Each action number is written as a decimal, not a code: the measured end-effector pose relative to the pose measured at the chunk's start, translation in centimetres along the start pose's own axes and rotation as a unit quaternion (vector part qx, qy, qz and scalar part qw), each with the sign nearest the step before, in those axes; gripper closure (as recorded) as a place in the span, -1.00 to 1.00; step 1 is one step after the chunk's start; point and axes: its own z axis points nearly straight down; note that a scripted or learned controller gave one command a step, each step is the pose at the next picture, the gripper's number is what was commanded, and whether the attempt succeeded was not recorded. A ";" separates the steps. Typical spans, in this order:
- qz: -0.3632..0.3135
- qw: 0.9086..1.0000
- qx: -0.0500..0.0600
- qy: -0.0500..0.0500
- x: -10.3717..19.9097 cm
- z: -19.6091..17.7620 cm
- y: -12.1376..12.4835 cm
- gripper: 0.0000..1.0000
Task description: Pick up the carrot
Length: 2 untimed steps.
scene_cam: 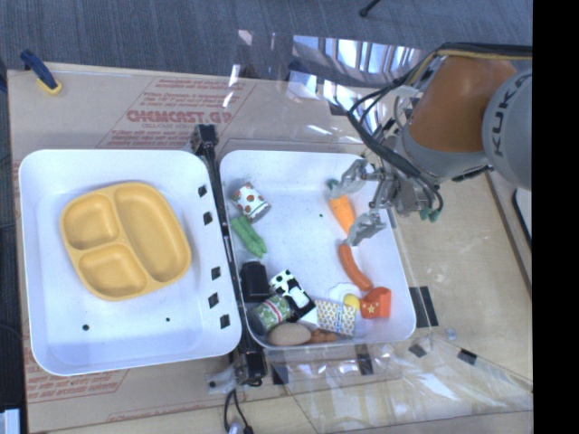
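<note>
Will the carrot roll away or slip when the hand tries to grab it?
Probably a little. The carrot looks smooth and rounded, so it may slip or roll on the flat floor of the white bin. It tapers to one end, so it would likely roll in a curve. It looks like stiff plastic, so it should not bend between the hand.
</note>
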 end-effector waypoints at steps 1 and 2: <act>0.047 0.999 -0.001 0.000 -2.2 10.2 -0.1 -1.00; 0.043 0.999 0.001 -0.003 -2.5 8.9 0.1 1.00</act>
